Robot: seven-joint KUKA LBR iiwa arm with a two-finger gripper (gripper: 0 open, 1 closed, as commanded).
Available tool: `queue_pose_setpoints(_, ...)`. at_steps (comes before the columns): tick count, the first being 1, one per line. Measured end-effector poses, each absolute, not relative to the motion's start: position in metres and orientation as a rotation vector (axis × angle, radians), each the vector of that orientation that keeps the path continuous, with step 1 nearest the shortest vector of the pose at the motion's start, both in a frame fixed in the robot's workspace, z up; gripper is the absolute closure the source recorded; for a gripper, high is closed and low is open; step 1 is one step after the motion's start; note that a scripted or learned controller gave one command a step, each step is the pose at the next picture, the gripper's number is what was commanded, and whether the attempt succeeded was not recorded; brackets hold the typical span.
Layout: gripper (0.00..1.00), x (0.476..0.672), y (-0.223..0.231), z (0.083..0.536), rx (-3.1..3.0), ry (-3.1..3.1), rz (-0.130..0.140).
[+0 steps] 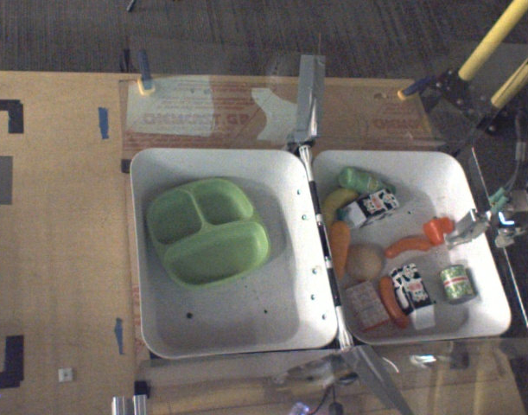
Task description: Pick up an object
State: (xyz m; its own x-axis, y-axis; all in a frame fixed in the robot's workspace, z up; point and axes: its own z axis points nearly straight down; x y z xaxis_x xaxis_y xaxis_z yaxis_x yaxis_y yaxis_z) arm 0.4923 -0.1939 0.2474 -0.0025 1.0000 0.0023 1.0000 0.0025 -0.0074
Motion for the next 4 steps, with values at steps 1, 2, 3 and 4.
queue_pose_setpoints(1,0.0,0.489,-0.218,0.121,-2.247,-2.186,-0.003)
queue_pose_setpoints(2,1.0,0.491,-0.222,0.133,-2.258,-2.188,-0.001)
queue_pose_setpoints(3,1.0,0.481,-0.181,0.252,-2.413,-2.008,0.005)
queue_pose_setpoints(4,1.0,0.482,-0.18,0.306,-2.023,-2.405,0.003)
